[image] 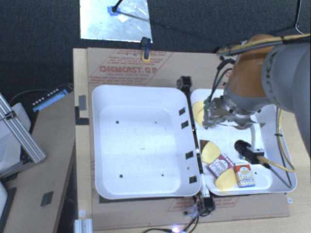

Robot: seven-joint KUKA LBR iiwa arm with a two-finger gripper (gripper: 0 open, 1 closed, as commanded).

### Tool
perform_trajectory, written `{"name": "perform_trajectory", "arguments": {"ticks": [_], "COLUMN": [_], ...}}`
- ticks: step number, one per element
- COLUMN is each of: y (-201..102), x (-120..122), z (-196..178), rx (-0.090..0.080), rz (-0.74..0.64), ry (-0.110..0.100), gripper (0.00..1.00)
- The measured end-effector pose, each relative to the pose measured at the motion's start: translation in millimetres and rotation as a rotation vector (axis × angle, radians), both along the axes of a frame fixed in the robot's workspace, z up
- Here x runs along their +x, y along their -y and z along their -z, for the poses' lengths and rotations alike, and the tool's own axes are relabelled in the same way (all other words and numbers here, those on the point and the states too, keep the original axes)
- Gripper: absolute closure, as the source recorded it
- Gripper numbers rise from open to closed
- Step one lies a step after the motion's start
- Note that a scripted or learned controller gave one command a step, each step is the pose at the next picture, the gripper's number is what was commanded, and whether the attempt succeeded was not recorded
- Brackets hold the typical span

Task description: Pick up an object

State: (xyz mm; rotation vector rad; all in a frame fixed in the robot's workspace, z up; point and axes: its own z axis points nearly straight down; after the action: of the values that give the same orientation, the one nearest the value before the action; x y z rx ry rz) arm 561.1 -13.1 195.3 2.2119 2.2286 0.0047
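1. Yellow piece: we list it in the right bin, against the left wall towards the far end. The claw sits low just beside it and partly over it. We cannot tell how far the claw is open, nor whether it has hold of anything.
2. Second yellow piece: rounded, by the same wall nearer the middle. A dark brown scrap touches its far edge.
3. Red packet: tilted, touching the second yellow piece on its near side.
4. Third yellow piece: at the bin's near edge, just beside the packet.
5. Small box: orange above, blue below, just right of the third yellow piece.
6. Arm: grey with an orange band, reaching in from the right over the bin's far half.
7. Left bin: we note it side by side with the right bin, with black clips along the join.
8. Cardboard sheet: red print, under both bins on the desk. A blue-and-yellow clamp sits at its far edge, and a silver sheet lies beyond.
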Motion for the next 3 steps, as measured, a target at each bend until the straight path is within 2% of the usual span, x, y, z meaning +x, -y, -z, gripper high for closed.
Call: {"name": "perform_trajectory", "arguments": {"ticks": [1, 2, 3], "y": [-19.7, -98.5, -182.4], "x": [-2.9, -5.1, -28.5], "z": [-156.8, -237.4, -329.0], "rx": [0.001, 0.003, 0.006], "rz": [0.0, -0.005, -0.007], "ry": [0.016, 0.008, 0.008], "gripper": [1.0, 1.0, 1.0]}}
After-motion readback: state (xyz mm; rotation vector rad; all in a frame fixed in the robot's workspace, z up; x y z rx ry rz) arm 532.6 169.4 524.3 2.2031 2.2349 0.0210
